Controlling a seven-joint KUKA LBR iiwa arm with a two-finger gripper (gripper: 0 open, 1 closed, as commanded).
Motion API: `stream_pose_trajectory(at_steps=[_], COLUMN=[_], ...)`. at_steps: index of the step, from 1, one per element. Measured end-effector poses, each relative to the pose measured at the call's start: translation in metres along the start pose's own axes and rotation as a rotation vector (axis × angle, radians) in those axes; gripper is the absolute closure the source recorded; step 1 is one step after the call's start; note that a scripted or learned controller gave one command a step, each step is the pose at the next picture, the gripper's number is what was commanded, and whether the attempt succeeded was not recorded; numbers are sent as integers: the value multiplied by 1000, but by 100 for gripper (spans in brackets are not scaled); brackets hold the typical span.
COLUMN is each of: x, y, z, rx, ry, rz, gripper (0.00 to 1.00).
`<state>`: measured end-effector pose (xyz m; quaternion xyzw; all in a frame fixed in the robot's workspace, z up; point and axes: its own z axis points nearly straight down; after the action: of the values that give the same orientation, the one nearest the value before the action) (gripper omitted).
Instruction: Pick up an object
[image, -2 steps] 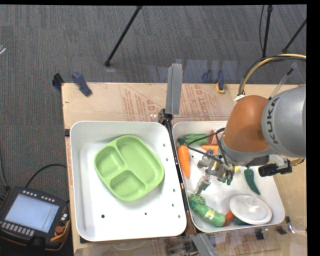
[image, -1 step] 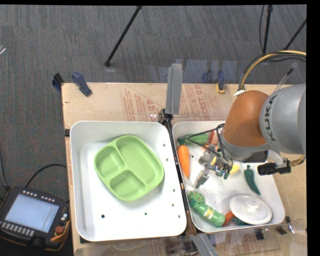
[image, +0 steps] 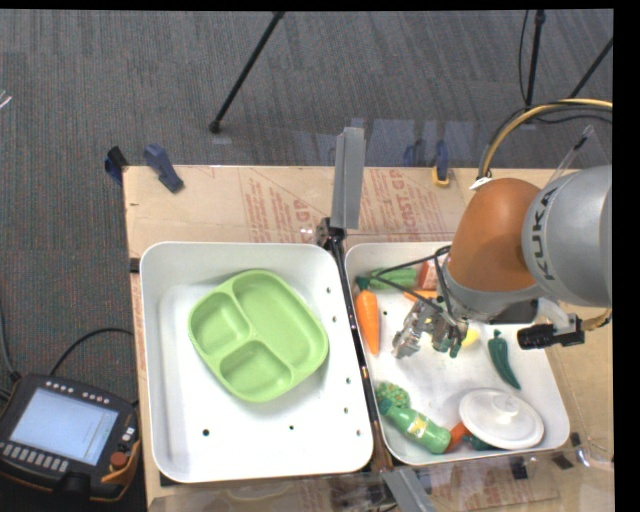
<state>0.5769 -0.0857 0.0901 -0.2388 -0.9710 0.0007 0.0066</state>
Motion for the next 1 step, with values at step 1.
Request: stream_pose_trajectory(at_steps=[1], x=[-42], y=[-55], z=[-48], rx=[-3], ry=[-10], rz=[-161], gripper=[100])
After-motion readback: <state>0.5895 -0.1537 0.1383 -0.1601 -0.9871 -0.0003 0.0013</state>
